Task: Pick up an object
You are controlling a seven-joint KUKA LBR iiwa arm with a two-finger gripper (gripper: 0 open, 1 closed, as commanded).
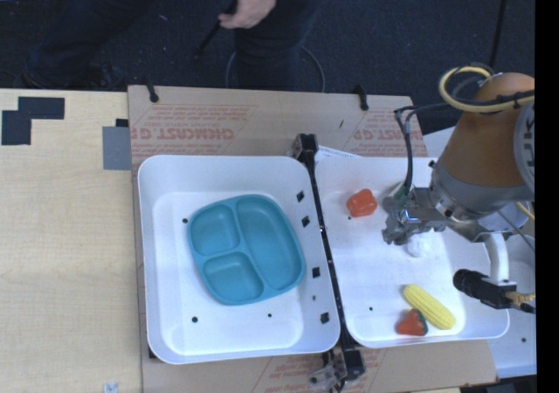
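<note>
Hovering tool [403, 227] just right of orange block [362, 203], apart.

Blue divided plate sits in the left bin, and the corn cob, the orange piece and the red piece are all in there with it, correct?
Not quite. The blue divided plate is in the left bin, but the corn cob, the orange piece and the red piece lie in the right bin, as the camera view shows.
</note>
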